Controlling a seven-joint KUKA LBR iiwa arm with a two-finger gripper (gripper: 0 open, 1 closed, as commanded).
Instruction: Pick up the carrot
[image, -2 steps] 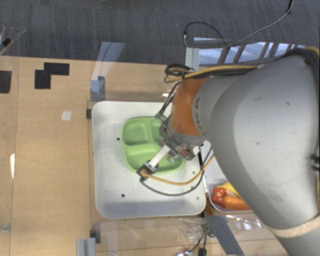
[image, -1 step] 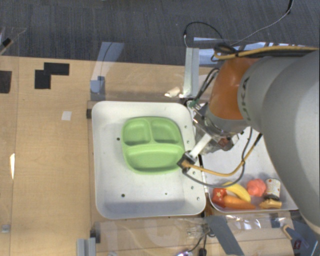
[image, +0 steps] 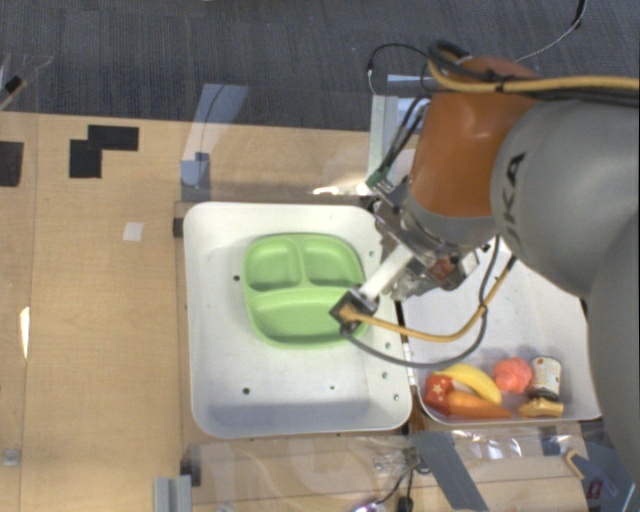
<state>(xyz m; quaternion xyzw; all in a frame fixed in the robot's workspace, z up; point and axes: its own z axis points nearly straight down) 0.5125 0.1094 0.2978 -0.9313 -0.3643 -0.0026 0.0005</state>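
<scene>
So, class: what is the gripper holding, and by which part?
It cannot be told. The carrot lies in the right bin, so not that.

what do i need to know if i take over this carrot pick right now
End effector: hangs above the divide between the two bins, by the right edge of the green plate. I cannot tell whether it is open or shut.
Carrot: lies in the right bin, in the corner nearest the camera, right next to the banana.
Green plate: sits in the left bin.
Done: nothing yet; the carrot is not lifted.
Left: move over that corner, come down, grip the carrot and lift it.
</scene>
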